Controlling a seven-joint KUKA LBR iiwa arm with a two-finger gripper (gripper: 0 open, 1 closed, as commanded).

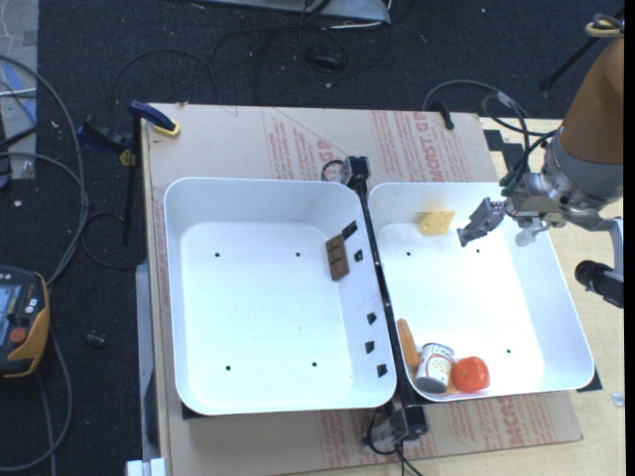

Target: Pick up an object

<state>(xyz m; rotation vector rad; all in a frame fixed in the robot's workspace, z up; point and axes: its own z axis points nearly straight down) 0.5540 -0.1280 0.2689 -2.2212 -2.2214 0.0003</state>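
- Three small items sit bunched in the near corner of the right bin (pixel 556 296): a red tomato-like ball (pixel 471 373), a small can (pixel 434 365) on its side, and an orange carrot-shaped piece (pixel 407 342) lying along the left wall.
- Ball: round and smooth, probably light hollow plastic. I judge it slippery; it should be pinched across its widest part, from straight above. It touches the can, so there is little finger room on that side.
- Can: rigid, likely the heaviest of the lot. It may roll if nudged. Best grip is across the curved body, fingers square to its long axis.
- Carrot piece: thin, stiff, pressed against the wall. Poor access; not my first choice.
- Brown block (pixel 338 257): in the left bin (pixel 198 206), leaning on its right wall. Flat, rigid and light; hard to get under.
- Yellow wedge (pixel 437 223): at the far end of the right bin, well apart from the cluster, with free floor around it. It looks like sponge or foam, soft and very light. Should tolerate a firm squeeze across its short sides. Best candidate.
- My claw (pixel 474 226): just beside the wedge on its right, apparently above the bin floor. It grips nothing. I cannot tell how the claw is set.
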